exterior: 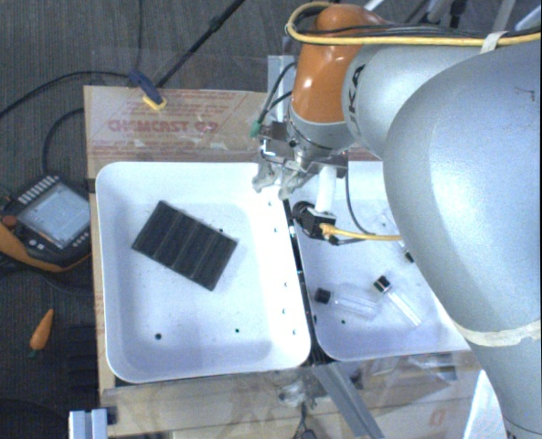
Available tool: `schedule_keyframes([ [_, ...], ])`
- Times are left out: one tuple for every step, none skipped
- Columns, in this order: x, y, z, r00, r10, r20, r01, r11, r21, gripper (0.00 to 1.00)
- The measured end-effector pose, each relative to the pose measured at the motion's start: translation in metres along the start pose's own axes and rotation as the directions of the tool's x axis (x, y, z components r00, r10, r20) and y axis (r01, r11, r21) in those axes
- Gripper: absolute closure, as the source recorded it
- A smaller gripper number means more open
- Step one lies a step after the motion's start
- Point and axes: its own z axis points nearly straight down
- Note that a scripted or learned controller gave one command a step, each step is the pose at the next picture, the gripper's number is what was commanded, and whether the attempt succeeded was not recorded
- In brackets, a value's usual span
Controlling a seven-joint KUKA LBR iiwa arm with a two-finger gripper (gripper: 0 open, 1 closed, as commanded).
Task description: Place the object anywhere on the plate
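Camera view: 1 fixed look down on the bench, with 2 shallow white bins side by side on a cardboard sheet (175, 122).
Landmark: the seam where the left bin (115, 273) meets the right bin (380, 337); all places below are given from it.
Arm: the grey KUKA arm (462, 172) crosses in from the right of the seam, its orange band (330, 67) above the seam's far end.
Gripper: the gripper (284, 186) hangs right over the far end of the seam; whether its fingers are apart or together cannot be told from this angle, and nothing is seen between them.
Plate: a dark ribbed plate (185, 244) lies flat and turned at a slant in the left bin, well left of the seam.
Objects: 2 small clear vials with black caps lie in the right bin, 1 (345, 298) just right of the seam toward its near end, the other (397, 301) further right.
Cable: a yellow cable (366, 237) runs right from a black fitting beside the seam.
Off the bench: a handheld pendant (47, 222) with an orange rim sits on the floor, far left of the seam.
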Motion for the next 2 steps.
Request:
schedule_keyframes([
  [0.039, -0.067, -0.030, 0.918, -0.397, 0.000, 0.397, 0.918, -0.001, 1.00],
  [0.090, -0.036, -0.132, 1.000, 0.017, 0.003, -0.017, 1.000, -0.003, 1.00],
])
